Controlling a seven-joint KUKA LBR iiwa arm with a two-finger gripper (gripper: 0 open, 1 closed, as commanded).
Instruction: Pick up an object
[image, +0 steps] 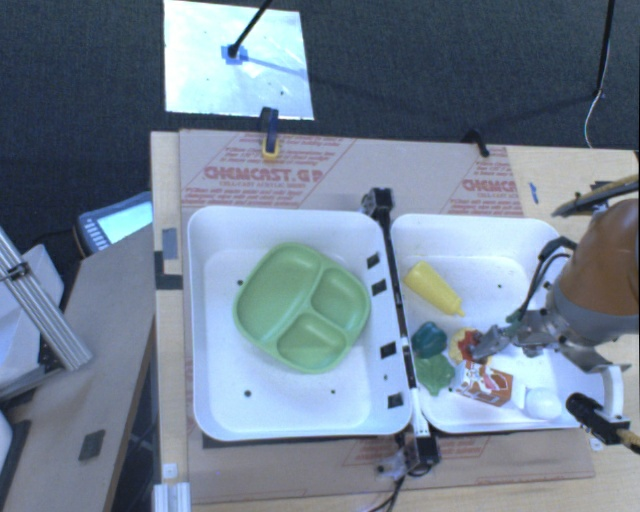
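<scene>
reaching, low in right bin (470, 232), claw (482, 345) over red packet (484, 382); grip state impossible to tell. next: descend and clench squarely.

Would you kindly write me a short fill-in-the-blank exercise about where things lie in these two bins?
1. The green divided plate lies in the ____ bin.
2. The yellow object lies in the ____ bin.
3. The gripper is over the ____ bin.
4. The small white object sits near that bin's ____ edge.

Missing words: left; right; right; front
</scene>
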